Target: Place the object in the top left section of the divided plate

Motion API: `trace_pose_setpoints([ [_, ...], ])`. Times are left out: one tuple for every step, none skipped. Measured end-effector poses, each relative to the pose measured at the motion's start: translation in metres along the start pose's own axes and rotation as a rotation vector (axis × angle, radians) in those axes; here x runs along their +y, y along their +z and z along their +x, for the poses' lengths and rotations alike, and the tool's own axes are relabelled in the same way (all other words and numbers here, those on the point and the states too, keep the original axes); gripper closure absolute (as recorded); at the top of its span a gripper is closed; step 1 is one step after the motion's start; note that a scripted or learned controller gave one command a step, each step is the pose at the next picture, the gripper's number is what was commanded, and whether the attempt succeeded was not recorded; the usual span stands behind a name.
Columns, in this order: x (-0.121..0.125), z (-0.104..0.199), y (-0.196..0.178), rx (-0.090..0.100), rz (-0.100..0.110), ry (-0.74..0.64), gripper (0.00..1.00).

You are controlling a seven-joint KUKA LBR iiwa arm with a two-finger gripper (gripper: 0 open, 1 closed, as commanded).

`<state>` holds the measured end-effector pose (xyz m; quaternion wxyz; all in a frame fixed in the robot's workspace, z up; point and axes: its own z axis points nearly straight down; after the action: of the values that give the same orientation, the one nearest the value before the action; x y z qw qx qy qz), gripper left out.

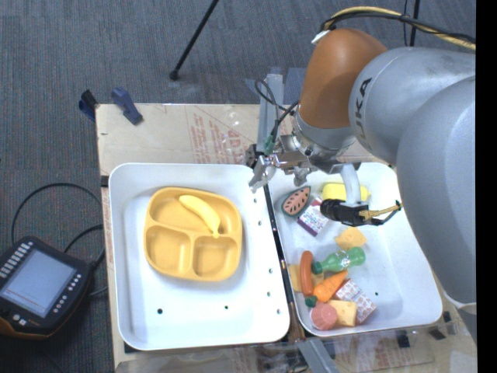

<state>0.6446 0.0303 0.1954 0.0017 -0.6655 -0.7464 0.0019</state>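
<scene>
Gripper (262,171) of the grey arm hangs over the right rim of the left shallow white bin (194,309); whether it is wide or closed I cannot tell. Toward the view's left, the yellow plastic banana (200,213) lies in the upper section of the yellow divided plate (155,243), its long axis slanting from upper left to lower right. Bare bin floor surrounds the plate.

We're looking from high above the worktop (178,134), with the camera tilted down at a slant. It sits far enough back that the left bin (132,301) and the right bin (404,278) both fit in frame, with carpet floor (62,53) around them. The divided plate (167,255) sits left of centre, and the arm (419,107) looms in from the right, closest to the lens, covering the right bin's far corner.
</scene>
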Motion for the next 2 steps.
trace_pose_setpoints([
  [0.0,0.0,0.0,0.0,0.0,0.0,0.0],
  [0.0,0.0,0.0,0.0,0.0,0.0,0.0],
])
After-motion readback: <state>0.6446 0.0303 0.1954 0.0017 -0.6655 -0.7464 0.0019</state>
